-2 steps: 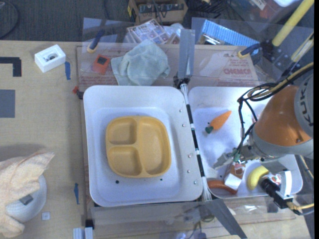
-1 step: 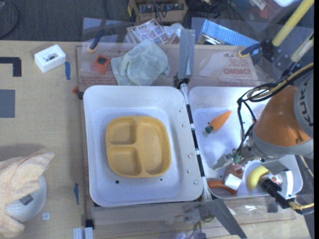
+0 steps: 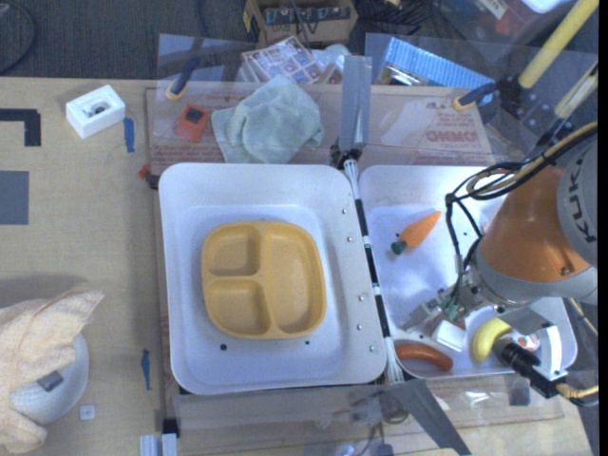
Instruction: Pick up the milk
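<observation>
The grey arm with its orange band (image 3: 532, 231) reaches in from the right and hangs over the right bin (image 3: 380, 212), its wrist covering much of that bin's right half. The gripper (image 3: 439, 310) sits low near the bin's front, pointing toward the lower left, and its metal parts blur together there, so whether it is spread or closed cannot be told, and nothing can be seen caught in it. Just below and to the right of the gripper lies a small white object (image 3: 449, 334) that may be the milk, though it is too small and too crowded by the gripper to be sure; whether the two touch cannot be told either. Beside it to the right rests a yellow piece like a banana (image 3: 487, 336), and in front of it, against the bin's front wall, a red-orange sausage shape (image 3: 424, 356). A toy carrot (image 3: 416, 233) lies apart from these in the bin's back half, tilted with its green end toward the lower left. The left bin (image 3: 190, 198) holds a yellow divided plate (image 3: 264, 278) near its middle. Behind the bins, a pale green cloth (image 3: 269, 119) lies crumpled on the surface (image 3: 57, 236).
</observation>
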`<state>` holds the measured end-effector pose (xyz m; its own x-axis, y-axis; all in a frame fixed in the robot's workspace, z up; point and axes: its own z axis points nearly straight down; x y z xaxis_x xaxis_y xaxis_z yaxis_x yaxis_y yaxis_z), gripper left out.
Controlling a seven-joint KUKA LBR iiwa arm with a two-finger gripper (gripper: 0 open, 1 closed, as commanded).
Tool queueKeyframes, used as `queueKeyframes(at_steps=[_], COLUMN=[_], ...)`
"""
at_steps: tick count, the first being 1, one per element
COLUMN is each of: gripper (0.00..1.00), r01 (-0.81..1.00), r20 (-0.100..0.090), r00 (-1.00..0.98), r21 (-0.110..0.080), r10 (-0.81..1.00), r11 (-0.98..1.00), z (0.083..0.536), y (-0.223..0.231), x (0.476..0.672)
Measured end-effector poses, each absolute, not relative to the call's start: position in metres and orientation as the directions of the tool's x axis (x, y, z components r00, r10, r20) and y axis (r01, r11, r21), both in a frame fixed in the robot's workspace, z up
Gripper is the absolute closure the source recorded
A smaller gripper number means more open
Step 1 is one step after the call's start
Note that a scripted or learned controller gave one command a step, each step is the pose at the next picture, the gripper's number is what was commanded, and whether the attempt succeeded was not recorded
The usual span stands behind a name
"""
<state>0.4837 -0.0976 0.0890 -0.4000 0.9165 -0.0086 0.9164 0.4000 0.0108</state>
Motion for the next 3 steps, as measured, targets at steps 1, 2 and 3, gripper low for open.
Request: queueKeyframes(at_steps=[1, 2, 3], gripper=[1.0, 0.0, 0.0], r01=[0.917, 0.917, 0.968], r20=[-0.009, -0.009, -0.002], r00=[-0.398, -0.398, -0.25], r21=[0.013, 0.014, 0.01], r10=[0.917, 0.917, 0.968], r11=[0.398, 0.398, 0.25], z=[0.099, 0.099, 0.089], y=[-0.098, -0.098, -0.102], x=[0.484, 0.484, 0.482])
